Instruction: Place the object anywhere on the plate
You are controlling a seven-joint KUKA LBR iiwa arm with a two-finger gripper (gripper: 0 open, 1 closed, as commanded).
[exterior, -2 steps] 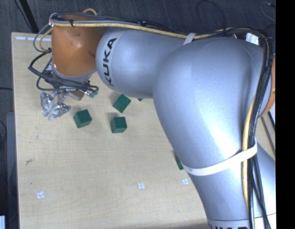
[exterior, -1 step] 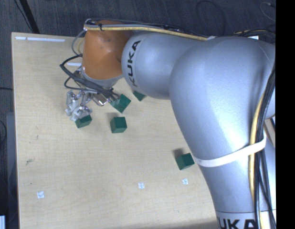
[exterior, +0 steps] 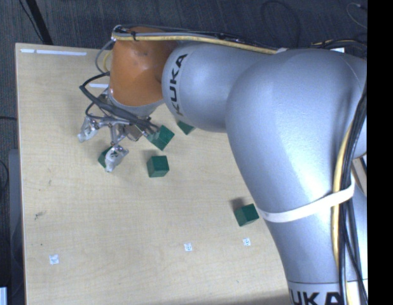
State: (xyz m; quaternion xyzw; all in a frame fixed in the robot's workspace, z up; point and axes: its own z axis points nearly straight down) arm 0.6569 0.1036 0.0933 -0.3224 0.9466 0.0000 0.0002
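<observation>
Tan bench (exterior: 120, 234): arm (exterior: 266, 126) hides its right side. Gripper (exterior: 98, 146) fingers spread wide, holding nothing. Green blocks: beside the wrist (exterior: 162, 136), near (exterior: 158, 166), right (exterior: 246, 214); another partly hidden (exterior: 184, 128).

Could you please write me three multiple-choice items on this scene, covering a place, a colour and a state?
1. Where is the gripper?
A. Over the upper left part of the board
B. At the board's lower right corner
C. Over the dark floor

2. What colour are the small cubes?
A. Red
B. Green
C. Yellow

3. How do the gripper's fingers stand?
A. Spread apart
B. Pressed together
C. Clamped on a yellow ball

Answers: 1 A, as the gripper hangs over the upper left of the tan board. 2 B, as each cube, such as the one right of the gripper, is dark green. 3 A, as the metal fingers show a wide gap between them.
</observation>
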